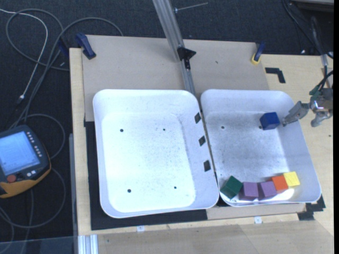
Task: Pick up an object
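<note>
Cube [269,120] just left of pincer [306,113]

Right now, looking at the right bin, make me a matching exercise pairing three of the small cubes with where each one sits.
Things:
1. small blue cube
2. small green cube
3. small yellow cube

Places:
A. right end of the row along the near wall
B. alone, toward the far right of the bin
C. left end of the row along the near wall

Pairs: 1-B, 2-C, 3-A

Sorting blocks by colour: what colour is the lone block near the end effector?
Blue, clearest in the camera view, in the right bin.
</note>
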### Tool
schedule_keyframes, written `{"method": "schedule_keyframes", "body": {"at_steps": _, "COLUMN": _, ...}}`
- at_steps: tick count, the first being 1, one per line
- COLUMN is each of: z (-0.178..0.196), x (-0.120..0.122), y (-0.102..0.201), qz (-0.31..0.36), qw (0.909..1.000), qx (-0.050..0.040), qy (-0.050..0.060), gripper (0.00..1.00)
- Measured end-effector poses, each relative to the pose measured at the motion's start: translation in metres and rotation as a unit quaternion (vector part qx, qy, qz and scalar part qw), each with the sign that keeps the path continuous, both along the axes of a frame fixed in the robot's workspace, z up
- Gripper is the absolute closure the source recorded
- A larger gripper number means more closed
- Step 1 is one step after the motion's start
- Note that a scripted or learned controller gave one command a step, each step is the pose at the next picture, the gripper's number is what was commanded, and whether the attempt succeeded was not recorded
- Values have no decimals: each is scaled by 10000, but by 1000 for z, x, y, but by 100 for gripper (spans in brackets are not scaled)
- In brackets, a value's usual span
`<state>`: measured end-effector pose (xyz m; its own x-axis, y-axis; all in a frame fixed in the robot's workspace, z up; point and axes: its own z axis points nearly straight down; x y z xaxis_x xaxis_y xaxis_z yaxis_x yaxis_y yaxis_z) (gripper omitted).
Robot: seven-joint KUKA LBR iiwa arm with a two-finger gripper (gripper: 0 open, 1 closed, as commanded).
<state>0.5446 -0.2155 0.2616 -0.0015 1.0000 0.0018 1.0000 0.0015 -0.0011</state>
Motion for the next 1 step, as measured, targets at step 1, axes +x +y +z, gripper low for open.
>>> {"method": "schedule_keyframes", "body": {"at_steps": 1, "z": -85, "x": 59, "y": -1, "qz": 9, "qw": 10000, "qx": -2, "qy": 17, "gripper": 0}}
